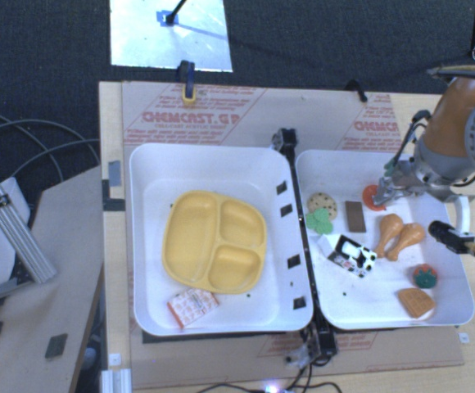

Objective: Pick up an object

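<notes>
Left bin [143, 219]: yellow divided plate [215, 241], three compartments, lying near the centre; small red-and-white packet [192, 306] just below it near the front wall.

Right bin [459, 305]: cookie [322, 202] and green broccoli-like piece [320, 221] near the left wall; brown bar [355, 216]; black-and-white cow figure [353, 256]; two drumsticks [400, 236] side by side; small red-and-green piece [424, 276]; bread slice [417, 303] at the front right; red round piece [374, 197] near the back.

Gripper [387, 188]: low over the right bin's back area, directly at the red round piece. Opening and grasp cannot be told.
</notes>
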Tool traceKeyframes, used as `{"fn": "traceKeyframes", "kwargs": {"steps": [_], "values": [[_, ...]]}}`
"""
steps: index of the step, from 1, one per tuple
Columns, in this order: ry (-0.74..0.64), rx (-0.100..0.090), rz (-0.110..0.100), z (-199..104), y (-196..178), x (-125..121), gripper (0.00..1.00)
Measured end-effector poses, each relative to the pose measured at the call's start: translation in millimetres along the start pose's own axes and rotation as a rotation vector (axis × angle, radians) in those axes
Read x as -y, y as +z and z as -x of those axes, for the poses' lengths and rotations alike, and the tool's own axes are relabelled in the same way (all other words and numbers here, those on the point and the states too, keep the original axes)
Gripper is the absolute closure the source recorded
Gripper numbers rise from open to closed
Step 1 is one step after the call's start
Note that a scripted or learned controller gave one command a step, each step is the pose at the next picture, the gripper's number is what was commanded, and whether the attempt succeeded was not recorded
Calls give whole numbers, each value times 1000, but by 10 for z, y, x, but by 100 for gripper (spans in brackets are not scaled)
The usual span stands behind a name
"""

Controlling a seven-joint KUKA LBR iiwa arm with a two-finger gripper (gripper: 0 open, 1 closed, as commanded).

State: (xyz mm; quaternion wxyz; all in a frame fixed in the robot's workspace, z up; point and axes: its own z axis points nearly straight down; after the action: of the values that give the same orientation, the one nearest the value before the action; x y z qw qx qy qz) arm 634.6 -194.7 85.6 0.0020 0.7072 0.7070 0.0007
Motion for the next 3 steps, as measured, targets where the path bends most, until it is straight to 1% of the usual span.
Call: {"fn": "traceKeyframes", "kwargs": {"steps": [1,2,3], "values": [[0,0,2,-235,-18,512,100],[4,-4,-8,137,9,1522,100],[-1,-2,-2,118,7,1477,0]]}}
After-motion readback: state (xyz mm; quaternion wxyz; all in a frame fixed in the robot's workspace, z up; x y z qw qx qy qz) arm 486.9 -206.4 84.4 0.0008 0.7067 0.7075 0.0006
